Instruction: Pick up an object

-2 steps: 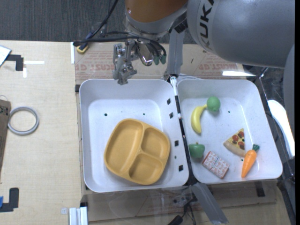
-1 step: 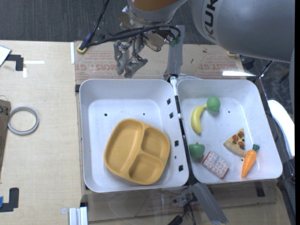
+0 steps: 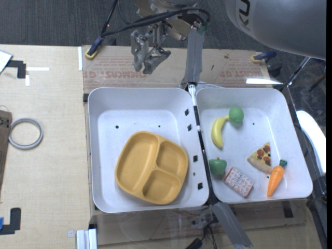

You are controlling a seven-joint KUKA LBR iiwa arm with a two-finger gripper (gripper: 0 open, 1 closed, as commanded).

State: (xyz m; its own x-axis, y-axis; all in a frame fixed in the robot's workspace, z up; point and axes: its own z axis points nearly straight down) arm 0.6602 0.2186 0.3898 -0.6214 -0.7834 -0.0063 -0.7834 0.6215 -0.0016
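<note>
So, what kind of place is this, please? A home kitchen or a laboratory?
Most likely a robotics lab bench, not a kitchen. A grey robot arm with its gripper hangs above two white bins; the food is toys, like the banana and carrot; a tape roll lies on the bench.

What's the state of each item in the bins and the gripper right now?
gripper: raised above the far edge of the left bin, nothing between its fingers
yellow divided plate: flat in left bin, right way up
banana: lying in right bin, touching the green ball
green ball: resting
green pepper: against the divider wall
pizza slice: flat
carrot: lying down
cracker pack: flat
</note>
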